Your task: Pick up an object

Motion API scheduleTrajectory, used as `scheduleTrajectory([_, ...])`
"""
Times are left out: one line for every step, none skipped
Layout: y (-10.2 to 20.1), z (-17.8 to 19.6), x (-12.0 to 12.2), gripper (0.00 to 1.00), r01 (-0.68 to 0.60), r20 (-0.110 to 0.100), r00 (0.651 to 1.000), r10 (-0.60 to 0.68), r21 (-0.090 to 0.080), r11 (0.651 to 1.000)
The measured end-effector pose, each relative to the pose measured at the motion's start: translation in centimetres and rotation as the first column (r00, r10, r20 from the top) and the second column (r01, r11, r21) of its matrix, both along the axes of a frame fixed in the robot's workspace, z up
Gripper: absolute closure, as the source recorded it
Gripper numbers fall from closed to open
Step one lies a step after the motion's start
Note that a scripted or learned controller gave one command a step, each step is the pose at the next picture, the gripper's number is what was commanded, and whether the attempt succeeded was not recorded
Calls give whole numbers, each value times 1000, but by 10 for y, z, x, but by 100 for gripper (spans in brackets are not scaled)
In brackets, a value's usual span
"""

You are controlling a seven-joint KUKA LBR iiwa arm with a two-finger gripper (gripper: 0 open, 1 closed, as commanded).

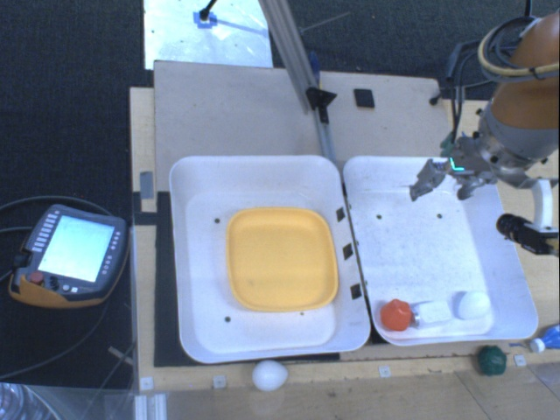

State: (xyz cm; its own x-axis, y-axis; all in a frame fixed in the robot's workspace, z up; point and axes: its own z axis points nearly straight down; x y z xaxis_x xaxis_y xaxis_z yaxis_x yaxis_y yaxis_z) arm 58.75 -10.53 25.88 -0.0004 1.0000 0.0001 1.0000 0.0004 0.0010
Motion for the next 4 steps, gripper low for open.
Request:
scheduleTrajectory([0, 0, 0, 0, 0, 0, 1000, 0, 0, 1000])
scheduleTrajectory([-4, -46, -8, 0, 1, -4, 1000, -1, 0, 1000])
scheduleTrajectory([-4, -97, 1, 0, 0, -4, 1000, 0, 0, 1000])
scheduleTrajectory([7, -148, 0, 0, 0, -4, 1000, 0, 0, 1000])
